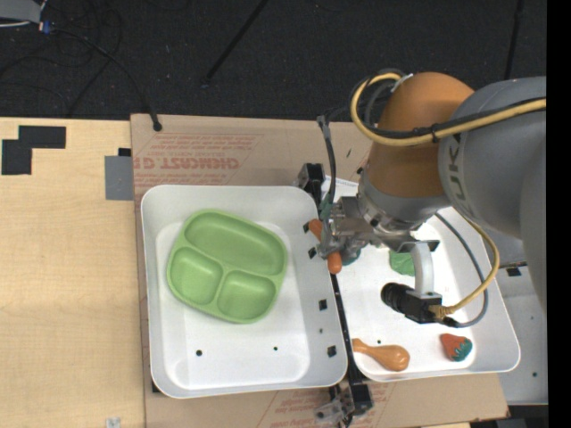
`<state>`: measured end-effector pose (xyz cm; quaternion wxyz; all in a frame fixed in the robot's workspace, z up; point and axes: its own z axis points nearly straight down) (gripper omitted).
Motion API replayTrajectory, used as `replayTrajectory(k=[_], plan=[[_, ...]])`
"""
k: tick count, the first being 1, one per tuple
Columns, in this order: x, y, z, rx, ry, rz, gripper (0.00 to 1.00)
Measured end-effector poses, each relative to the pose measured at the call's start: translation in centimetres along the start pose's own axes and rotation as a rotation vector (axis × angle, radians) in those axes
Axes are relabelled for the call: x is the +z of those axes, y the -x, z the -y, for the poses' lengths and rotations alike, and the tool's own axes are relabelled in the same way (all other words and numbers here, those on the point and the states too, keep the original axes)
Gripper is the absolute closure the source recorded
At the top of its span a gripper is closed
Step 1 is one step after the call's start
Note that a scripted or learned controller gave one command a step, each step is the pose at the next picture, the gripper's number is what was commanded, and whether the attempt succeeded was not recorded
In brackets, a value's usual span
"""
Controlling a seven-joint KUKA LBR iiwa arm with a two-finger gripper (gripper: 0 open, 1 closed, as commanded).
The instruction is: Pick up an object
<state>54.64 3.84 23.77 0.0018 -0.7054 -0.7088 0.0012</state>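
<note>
A green tray (228, 266) lies in the left bin (178, 364), the gripper (337, 239) hangs over the right bin's (500, 355) left edge, beside an orange piece (334, 261), with a drumstick (382, 354) and toy (455, 346) nearer the front.

Both white bins (232, 364) look like smooth plastic w/ slight sheen. Green divided tray (227, 266): matt moulded plastic. Bench top (62, 283) pale wood-like, matt. Cardboard sheet (223, 150) under bins, dull brown. Arm's orange band (419, 141) glossy.
</note>
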Motion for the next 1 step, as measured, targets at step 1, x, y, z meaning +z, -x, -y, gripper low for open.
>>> replayTrajectory(k=[1], plan=[[-0.34,-5.54,-1.82,-0.001,0.001,-0.001,1.0]])
